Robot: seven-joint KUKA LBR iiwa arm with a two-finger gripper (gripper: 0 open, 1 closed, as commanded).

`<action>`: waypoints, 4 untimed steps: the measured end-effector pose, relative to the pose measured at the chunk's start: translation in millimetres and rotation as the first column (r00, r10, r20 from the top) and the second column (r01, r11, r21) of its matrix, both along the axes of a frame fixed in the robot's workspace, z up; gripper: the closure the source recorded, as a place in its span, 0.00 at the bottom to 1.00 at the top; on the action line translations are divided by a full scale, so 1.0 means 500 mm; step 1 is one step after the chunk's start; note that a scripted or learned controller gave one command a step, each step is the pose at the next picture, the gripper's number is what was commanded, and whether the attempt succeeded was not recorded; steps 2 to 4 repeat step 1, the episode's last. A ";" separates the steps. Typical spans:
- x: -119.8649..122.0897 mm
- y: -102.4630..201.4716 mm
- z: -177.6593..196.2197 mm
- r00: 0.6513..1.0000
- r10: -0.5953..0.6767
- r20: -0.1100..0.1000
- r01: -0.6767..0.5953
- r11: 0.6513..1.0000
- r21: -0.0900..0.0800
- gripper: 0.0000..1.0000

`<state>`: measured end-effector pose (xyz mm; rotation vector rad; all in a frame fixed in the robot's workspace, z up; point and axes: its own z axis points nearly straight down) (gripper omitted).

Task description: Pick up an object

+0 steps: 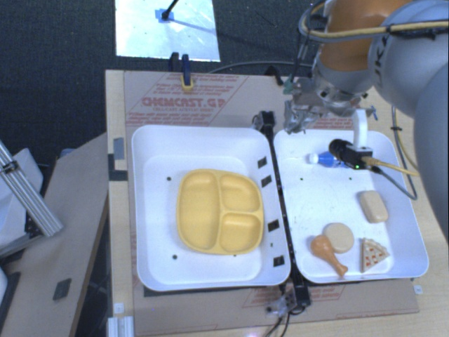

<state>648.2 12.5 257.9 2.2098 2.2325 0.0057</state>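
Single fixed camera above bench (210, 90), slanted downward, both bins (151, 188) in frame

"What colours were the bins?"
"Both were white. The left bin (151, 188) held a yellow plate (219, 211). The right bin (403, 216) held a tan bread piece (373, 206), a pale round cookie (339, 236), a brown chicken leg (328, 253), and a pizza slice (373, 254), cream with red dots."
"And the arm?"
"The arm (414, 41) was grey with an orange band (361, 5). The surface (193, 97) was tan with red letters."
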 end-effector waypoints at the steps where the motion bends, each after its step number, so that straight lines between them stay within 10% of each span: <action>1: 0.009 0.124 -0.034 1.000 0.000 -0.001 0.000 1.000 0.000 1.00; 4: 0.009 0.124 -0.034 1.000 0.000 -0.001 0.000 1.000 0.000 1.00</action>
